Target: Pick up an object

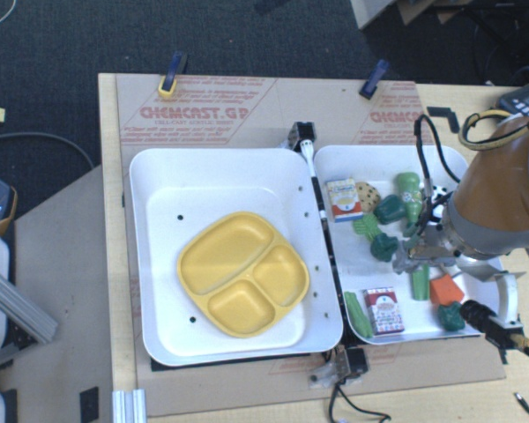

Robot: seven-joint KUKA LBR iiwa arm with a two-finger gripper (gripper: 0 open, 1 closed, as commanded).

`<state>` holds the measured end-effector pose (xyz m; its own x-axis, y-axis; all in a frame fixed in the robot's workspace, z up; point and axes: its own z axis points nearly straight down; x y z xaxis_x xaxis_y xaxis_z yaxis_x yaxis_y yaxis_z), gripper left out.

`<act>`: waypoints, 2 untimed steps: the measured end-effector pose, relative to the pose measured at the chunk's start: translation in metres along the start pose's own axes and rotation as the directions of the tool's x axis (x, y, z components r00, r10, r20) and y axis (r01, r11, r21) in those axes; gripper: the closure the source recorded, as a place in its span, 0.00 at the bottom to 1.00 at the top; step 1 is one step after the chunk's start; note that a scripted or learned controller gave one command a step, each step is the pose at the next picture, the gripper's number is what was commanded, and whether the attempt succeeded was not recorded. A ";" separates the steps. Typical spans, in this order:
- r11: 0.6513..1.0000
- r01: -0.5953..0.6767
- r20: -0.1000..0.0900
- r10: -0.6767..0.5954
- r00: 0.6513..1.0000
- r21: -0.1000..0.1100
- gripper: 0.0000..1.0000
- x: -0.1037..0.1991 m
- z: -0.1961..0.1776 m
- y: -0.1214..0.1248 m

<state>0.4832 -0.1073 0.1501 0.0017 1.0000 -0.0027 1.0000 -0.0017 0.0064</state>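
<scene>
Objects for picking are all crammed in the right bin [335,161], and the gripper [420,258] sits over the green pieces [386,227] mid-bin. Can't tell its jaw state. Clutter could make it grab two or slip.

My arm [498,192] runs off the right edge and covers the right bin's [353,159] far side. My pincer [420,252] is too blurred among green toys [390,210] to read.
</scene>
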 end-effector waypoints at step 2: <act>1.000 0.003 -0.001 -0.003 1.000 0.001 1.00 -0.012 -0.076 0.004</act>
<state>0.4864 -0.1186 0.2262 -0.0011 1.0000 -0.0022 1.0000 0.0011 0.0052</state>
